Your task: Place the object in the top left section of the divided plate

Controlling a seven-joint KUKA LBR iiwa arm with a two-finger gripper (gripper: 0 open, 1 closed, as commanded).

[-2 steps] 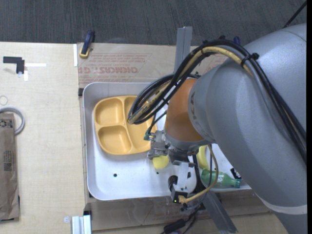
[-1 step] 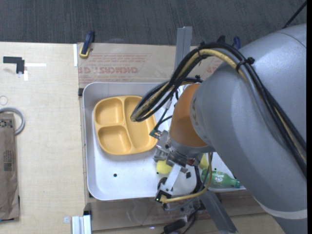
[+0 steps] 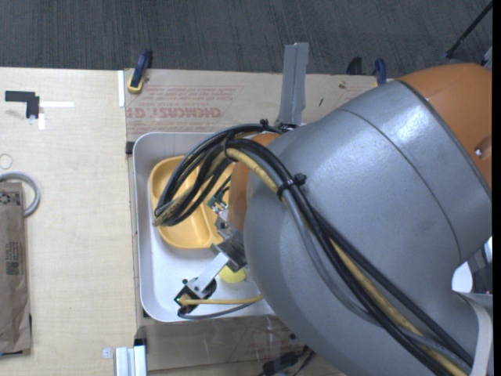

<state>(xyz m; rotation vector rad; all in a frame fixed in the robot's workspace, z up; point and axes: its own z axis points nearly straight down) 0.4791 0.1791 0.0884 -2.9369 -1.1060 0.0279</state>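
A yellow divided plate (image 3: pixel 176 202) lies in the upper part of a white bin (image 3: pixel 153 288). Black cables and the big grey arm cover its right side, so its sections cannot be told apart. My gripper (image 3: pixel 227 245) hangs low over the plate's lower right rim, mostly hidden under the arm. A small pale yellow thing (image 3: pixel 232 273) peeks out just below it on the bin floor; I cannot tell what it is or whether it is held.
The arm's grey body (image 3: pixel 368 241) covers the right half of the view. Brown cardboard (image 3: pixel 196 104) lies behind the bin, held by a blue clamp (image 3: pixel 141 69). A grey post (image 3: pixel 294 81) stands at the back. A brown packet (image 3: pixel 12 265) lies on the bench at far left.
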